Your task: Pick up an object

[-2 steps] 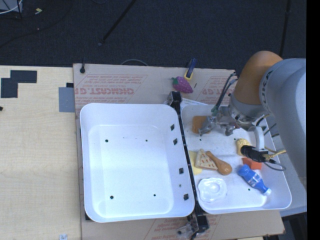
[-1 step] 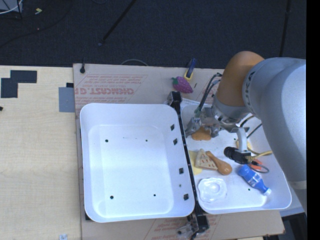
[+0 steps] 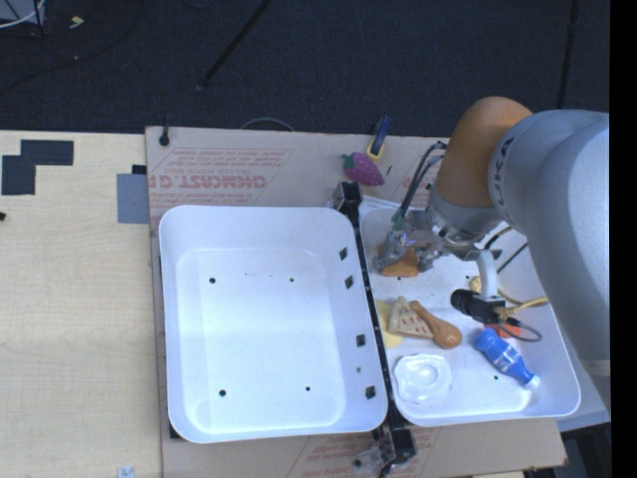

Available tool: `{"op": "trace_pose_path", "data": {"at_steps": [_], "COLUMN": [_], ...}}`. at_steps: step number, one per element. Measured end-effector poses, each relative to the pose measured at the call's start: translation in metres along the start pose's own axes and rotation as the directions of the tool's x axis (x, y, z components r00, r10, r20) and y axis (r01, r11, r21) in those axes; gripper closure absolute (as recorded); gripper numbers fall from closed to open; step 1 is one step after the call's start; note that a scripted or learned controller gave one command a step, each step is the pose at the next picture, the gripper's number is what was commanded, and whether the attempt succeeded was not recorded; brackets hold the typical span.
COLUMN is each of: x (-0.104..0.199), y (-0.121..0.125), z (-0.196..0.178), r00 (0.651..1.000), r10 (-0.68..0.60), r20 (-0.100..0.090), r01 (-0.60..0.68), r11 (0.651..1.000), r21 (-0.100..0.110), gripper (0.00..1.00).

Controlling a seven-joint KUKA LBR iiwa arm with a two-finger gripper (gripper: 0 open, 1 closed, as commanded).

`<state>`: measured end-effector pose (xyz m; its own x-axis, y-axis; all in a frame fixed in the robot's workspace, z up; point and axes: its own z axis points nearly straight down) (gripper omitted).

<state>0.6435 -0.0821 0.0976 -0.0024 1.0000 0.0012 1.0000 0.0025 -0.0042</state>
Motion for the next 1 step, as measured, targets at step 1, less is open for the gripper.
{"op": "trace_pose_path", "data": {"at_steps": [1], "x": [0.0615], "y": [0.0023], "z": [-0.0966], "r00": [1.000], "r10": [-0.003], "r20": [-0.001], "r01": [0.003], "r11": [1.000], "r21": [-0.012], "gripper": [1.00]}}
